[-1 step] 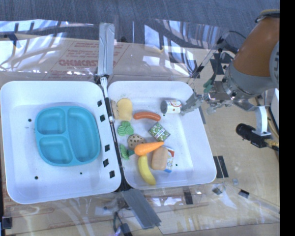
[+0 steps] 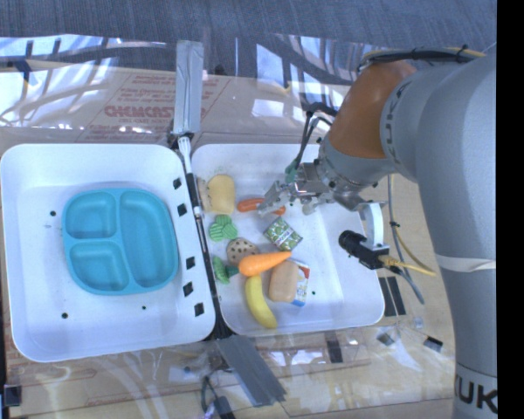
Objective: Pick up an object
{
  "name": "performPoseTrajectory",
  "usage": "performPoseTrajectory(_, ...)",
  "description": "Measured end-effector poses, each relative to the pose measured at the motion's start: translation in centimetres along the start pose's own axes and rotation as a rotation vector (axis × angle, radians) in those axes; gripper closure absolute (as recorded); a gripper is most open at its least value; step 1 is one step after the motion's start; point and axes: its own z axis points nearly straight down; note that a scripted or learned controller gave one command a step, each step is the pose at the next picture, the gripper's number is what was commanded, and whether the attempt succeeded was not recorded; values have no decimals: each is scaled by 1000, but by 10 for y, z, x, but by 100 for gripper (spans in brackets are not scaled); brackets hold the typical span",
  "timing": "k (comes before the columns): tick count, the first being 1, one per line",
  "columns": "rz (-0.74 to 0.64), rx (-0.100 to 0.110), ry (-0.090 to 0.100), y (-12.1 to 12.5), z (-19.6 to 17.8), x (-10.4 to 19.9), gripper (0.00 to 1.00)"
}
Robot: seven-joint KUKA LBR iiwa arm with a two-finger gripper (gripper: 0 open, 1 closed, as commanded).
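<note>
The gripper (image 2: 284, 195) hangs low over the upper middle of the right bin (image 2: 358, 299), just beside a small orange piece (image 2: 250, 205), but I cannot tell if it is apart or together, and nothing is seen between its tips. Below it in the same bin lie a green packet (image 2: 282, 233), a carrot (image 2: 264, 263), a banana (image 2: 259, 302), a tan bread roll (image 2: 284, 280), a yellow piece (image 2: 219, 192) and a green leafy piece (image 2: 223, 229), all close together on the left half. The left bin (image 2: 26, 321) holds a blue divided tray (image 2: 120, 239).
</note>
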Motion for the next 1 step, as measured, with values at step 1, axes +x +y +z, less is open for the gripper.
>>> performPoseTrajectory(1,-193,-12,-4,-13,58,-8,0)
